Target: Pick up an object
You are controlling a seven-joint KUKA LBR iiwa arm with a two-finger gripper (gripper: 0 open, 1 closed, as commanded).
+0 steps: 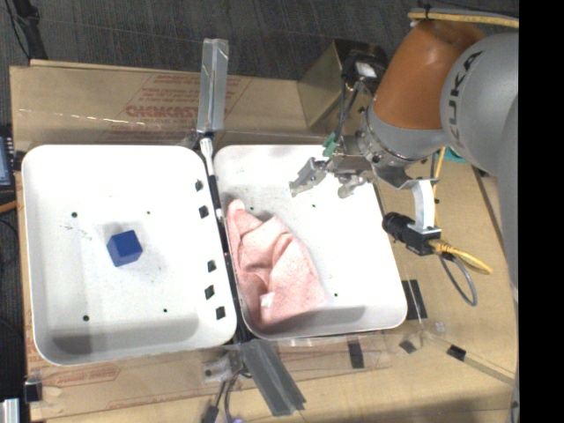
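A crumpled pink cloth point(273, 267) lies in the right bin point(374, 271), against its left wall. A small blue cube point(125, 247) rests in the left bin point(53, 192), left of its middle. My gripper point(325, 180) hangs over the back part of the right bin, above and to the right of the cloth. Its two fingers point(304, 176) are spread apart with nothing between them.
A metal divider bar point(211, 86) runs back from between the two bins. Brown cardboard point(132, 104) lies behind the left bin. A tan box point(330, 77) stands behind the right bin, next to the arm.
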